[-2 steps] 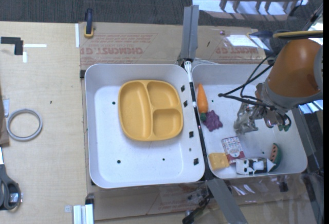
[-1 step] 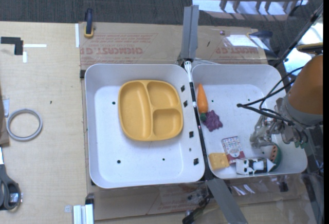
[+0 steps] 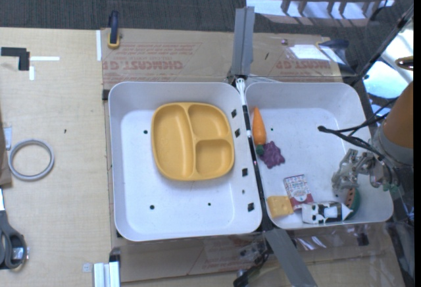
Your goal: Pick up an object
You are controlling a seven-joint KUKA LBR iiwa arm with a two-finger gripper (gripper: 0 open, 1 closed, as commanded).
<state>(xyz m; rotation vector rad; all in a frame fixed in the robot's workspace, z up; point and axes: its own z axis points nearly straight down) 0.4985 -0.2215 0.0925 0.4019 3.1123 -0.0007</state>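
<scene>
On the pale wooden bench (image 3: pixel 59 213) two shallow white plastic bins sit side by side, their inner walls touching along a clipped seam. The left bin (image 3: pixel 125 200) carries a yellow three-compartment plastic plate (image 3: pixel 193 141), lying flat a little above the bin's middle. The right bin (image 3: pixel 309 98) holds the small things: an orange toy carrot (image 3: pixel 258 126) stands lengthwise against the seam at about ten o'clock in that bin, and just below it, touching or nearly so, is a purple crumpled toy (image 3: pixel 271 155). Toward six o'clock lie a small white card with red print (image 3: pixel 297 187), a yellow square block like a cracker (image 3: pixel 279 205) just beside it at seven o'clock, and a white-and-black patterned toy (image 3: pixel 322 212) along the near wall. The grey arm reaches in from three o'clock, and its metal two-finger pincer (image 3: pixel 346 177) hangs over the bin's four o'clock corner — whether its fingers stand wide or narrow I cannot tell, for the metalwork is tangled with cables and blurred. Directly under it, by the near right wall, is a curved green-and-red toy like a watermelon slice (image 3: pixel 353 203), close to the pincer but not seen between its fingers. Out on the bench at nine o'clock lies a grey tape ring (image 3: pixel 29 159), and a blue-and-yellow clamp (image 3: pixel 114 30) grips the cardboard sheet (image 3: pixel 171 58) at eleven o'clock.
</scene>
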